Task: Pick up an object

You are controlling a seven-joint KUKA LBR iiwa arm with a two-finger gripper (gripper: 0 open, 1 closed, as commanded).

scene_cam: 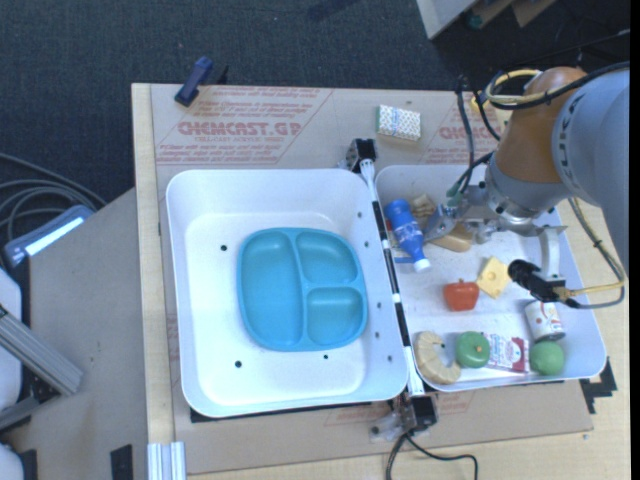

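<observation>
From the overhead camera I see the two white bins side by side on the bench. The left bin (190,208) holds a blue divided tray (300,288) lying flat near its middle.

The right bin (590,343) carries all the loose objects. A blue bottle (405,230) with a white cap lies tilted along the bin's left wall. Just right of it sits a tan, bread-like piece (452,238), partly under the arm. A red tomato-like item (461,294) rests near the bin's middle, with a yellow wedge (491,277) just beside it on the right. Along the near edge I see a bagel-shaped ring (435,356), a green round item (471,348) touching it, a red and white packet (507,354), and a second green ball (548,357). A small can (543,319) lies just above that ball.

The arm comes in from the right, its orange band high over the bin's far corner. The gripper (468,218) hangs low over the bin's upper part, near the tan piece and the bottle. I cannot tell how its jaws stand; the wrist hides them, and I see nothing between them.

Outside the bins, a small patterned box (399,122) sits on the board behind the right bin, and a dark blue item (193,81) lies at the board's far left corner.
</observation>
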